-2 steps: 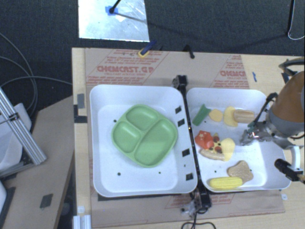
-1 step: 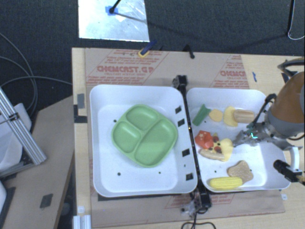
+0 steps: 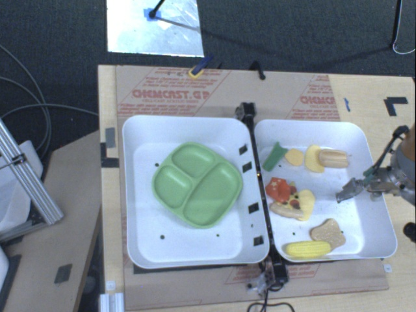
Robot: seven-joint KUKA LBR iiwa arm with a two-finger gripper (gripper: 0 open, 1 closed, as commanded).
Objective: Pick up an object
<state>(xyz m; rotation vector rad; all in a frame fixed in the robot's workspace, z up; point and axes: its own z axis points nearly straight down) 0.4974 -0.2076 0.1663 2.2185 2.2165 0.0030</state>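
Observation:
The right bin (image 3: 374, 220) holds several toy foods. A green pod (image 3: 275, 156), a small yellow piece (image 3: 295, 157) and a hot dog in a bun (image 3: 327, 158) lie along its far side. A pizza slice (image 3: 290, 200) lies at its left, with a slice of bread (image 3: 328, 233) and a yellow corn cob (image 3: 308, 249) at the near edge. My gripper (image 3: 349, 192) reaches in from the right, over bare bin floor. It is right of the pizza slice and below the hot dog, with nothing seen in it.
A green divided plate (image 3: 197, 186) lies in the left bin (image 3: 140, 239). A black divider with clips (image 3: 257, 187) runs between the bins. Cardboard (image 3: 169, 93) covers the bench behind them.

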